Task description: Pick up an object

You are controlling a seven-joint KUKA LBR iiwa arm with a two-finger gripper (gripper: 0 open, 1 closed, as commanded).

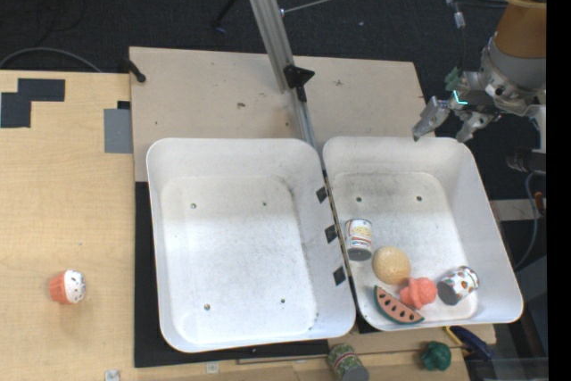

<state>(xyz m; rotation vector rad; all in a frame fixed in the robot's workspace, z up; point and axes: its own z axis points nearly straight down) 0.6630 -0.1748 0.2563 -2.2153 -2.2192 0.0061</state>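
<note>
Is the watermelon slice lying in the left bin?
No. The watermelon slice lies in the right bin, near its front edge beside the pink toy.

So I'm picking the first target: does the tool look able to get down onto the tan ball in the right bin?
Probably yes. The tan ball lies uncovered, and the tool hovers above the right bin's far rim. The small can and pink toy crowd it, though.
</note>
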